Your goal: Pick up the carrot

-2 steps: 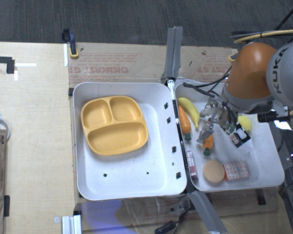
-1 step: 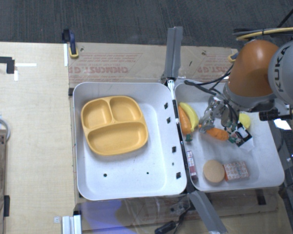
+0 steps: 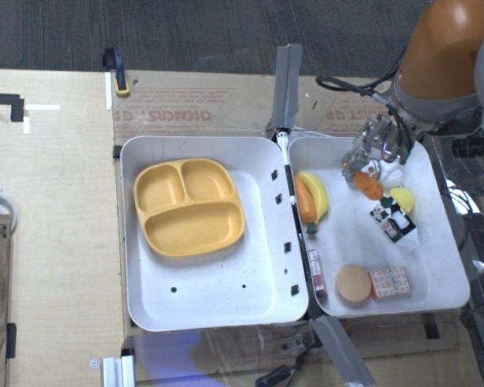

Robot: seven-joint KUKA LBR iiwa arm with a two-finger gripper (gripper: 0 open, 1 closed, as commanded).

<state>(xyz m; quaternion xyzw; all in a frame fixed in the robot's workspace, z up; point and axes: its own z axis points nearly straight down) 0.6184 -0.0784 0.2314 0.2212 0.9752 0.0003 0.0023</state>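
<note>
In the right bin (image 3: 444,240), against its left wall, the carrot (image 3: 306,203) lies lengthwise with its green end pointing toward the near edge. It touches a banana (image 3: 319,193) on its right side. The carrot looks untouched, so the pick is judged not yet made.

The gripper (image 3: 361,164) hangs over the far part of the same bin, well to the right of the carrot. Its tip is a tangle of metal and cable, and whether it is open or closed cannot be told. Just below the tip sits a small orange thing (image 3: 369,187), too blurred to name. It may be touching the gripper, but a grasp cannot be confirmed. What is left, by this view: cross to the carrot, close on it, and lift.

The banana pressed alongside and the bin wall leave little room on either side of the carrot.

Further right are a lemon (image 3: 402,199) and a black-and-white item (image 3: 392,222). Near the front lie a tan disc (image 3: 353,284) and a small box (image 3: 390,281). The left bin (image 3: 210,297) holds a yellow divided plate (image 3: 189,206).
</note>
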